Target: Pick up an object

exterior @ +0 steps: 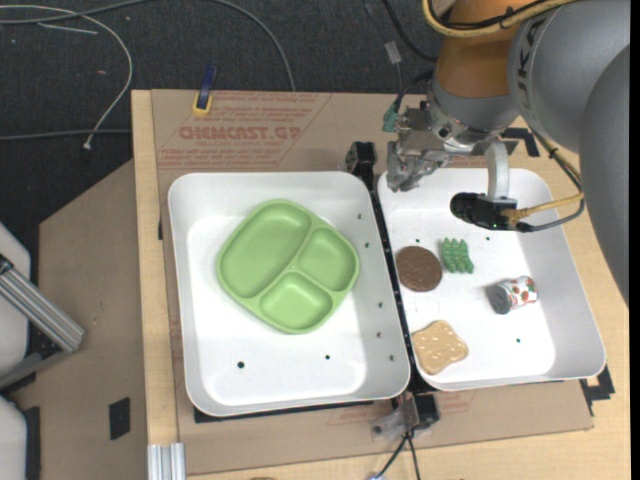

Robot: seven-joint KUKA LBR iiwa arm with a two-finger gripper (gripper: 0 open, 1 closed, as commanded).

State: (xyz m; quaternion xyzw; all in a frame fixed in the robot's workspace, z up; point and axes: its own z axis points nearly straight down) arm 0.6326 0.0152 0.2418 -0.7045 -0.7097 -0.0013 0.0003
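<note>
In the right bin [560, 348] lie a brown round disc [418, 268], a small green ridged piece [457, 255], a little grey and white cup with red marks [511, 294] tipped on its side, and a tan cracker-shaped piece [439, 346]. My gripper [403, 175] hangs over the far left corner of that bin, above and apart from the disc. Nothing shows between its fingers.
The left bin [200, 368] holds a green divided plate [288, 266]. A black cylindrical part with a yellow cable [482, 210] juts from the wrist over the right bin's far side. Both bins sit on a cardboard sheet [240, 128]; cables trail beyond it.
</note>
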